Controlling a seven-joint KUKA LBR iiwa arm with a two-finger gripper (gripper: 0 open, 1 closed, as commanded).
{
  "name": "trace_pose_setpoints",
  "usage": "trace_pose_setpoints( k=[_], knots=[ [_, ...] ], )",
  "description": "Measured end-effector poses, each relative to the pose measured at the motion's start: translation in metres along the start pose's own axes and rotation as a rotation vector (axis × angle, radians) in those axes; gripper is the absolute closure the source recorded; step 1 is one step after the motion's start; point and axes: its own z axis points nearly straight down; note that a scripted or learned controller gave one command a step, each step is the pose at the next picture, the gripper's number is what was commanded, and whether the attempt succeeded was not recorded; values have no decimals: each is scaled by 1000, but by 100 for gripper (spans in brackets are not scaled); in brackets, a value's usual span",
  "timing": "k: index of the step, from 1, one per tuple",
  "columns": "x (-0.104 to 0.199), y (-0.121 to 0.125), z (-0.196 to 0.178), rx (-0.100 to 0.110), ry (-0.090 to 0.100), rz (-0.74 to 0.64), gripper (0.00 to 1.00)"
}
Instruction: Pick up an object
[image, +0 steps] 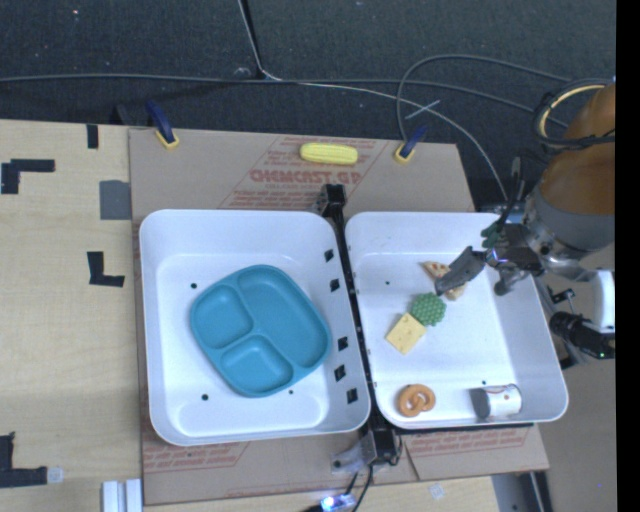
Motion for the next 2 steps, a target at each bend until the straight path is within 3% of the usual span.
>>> trace_pose_setpoints(
  k=[1,2],
  knots=[
    [0,2,-5,-9,-2,-3,0],
    [2,2,60,-3,-1,-2,0]
  ],
)
